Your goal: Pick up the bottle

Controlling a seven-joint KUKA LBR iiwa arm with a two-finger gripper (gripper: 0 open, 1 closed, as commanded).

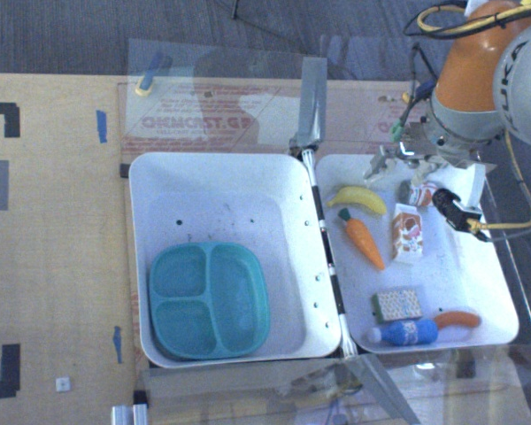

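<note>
Task not begun. Bottle (pixel 409 332) lying at right bin's (pixel 496 277) near edge; gripper (pixel 405 162) over far edge, grip state indeterminable.

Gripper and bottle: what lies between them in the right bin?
In the camera view, between the gripper and the bottle lie the small carton and the sponge.

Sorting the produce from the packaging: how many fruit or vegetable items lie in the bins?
2: a banana and a carrot just below it, both in the right bin. The arm may hide more.
</note>
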